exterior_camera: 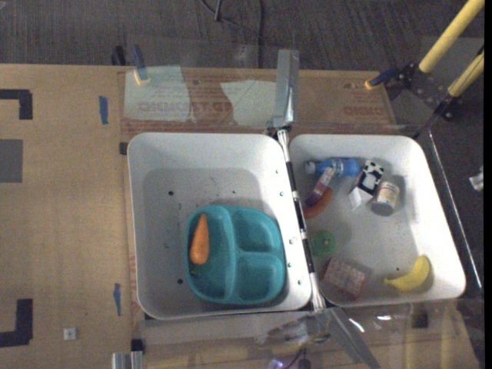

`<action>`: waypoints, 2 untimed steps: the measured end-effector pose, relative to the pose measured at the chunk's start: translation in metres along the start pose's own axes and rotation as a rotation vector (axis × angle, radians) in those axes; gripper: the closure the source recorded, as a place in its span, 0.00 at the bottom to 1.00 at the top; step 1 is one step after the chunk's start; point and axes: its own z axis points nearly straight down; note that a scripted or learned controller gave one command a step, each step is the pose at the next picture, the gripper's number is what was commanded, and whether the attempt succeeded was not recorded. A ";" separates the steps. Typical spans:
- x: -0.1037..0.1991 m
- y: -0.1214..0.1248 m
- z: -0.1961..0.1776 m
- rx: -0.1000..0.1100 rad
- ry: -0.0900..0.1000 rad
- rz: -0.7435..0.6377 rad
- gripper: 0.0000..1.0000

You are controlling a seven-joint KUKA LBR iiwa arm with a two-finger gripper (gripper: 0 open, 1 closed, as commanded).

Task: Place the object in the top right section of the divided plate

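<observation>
- Two white bins sit side by side on the bench. The left bin (154, 167) holds a teal plate (265, 283) with three parts.
- A carrot (199, 239) lies in the long part on the left side of the plate. It points near to far.
- The two parts on the right side of the plate, one far and one near, have nothing in them.
- The right bin (430, 206) holds many small things. A blue bottle (335, 167) lies at the far side, with a red and brown thing just beside it.
- A little black and white toy (371, 177) and a small jar (387, 194) sit close together near the far right.
- A green round thing (323, 243) sits by the wall between the bins. A flat pink box (344, 277) lies near the front, and a banana (410, 275) lies in the near right corner.
- I can't tell what the jaws are doing, and nothing looks held.
- The task does not say which thing must go in. I think it is one from the right bin, or maybe the carrot.
- The far right part of the plate is bare, so I think the job is not done. A thing must be picked up, carried over and set down there.
</observation>
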 end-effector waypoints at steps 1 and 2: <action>-0.021 0.007 -0.051 -0.002 -0.002 -0.381 1.00; -0.020 0.007 -0.051 -0.002 -0.002 -0.382 0.00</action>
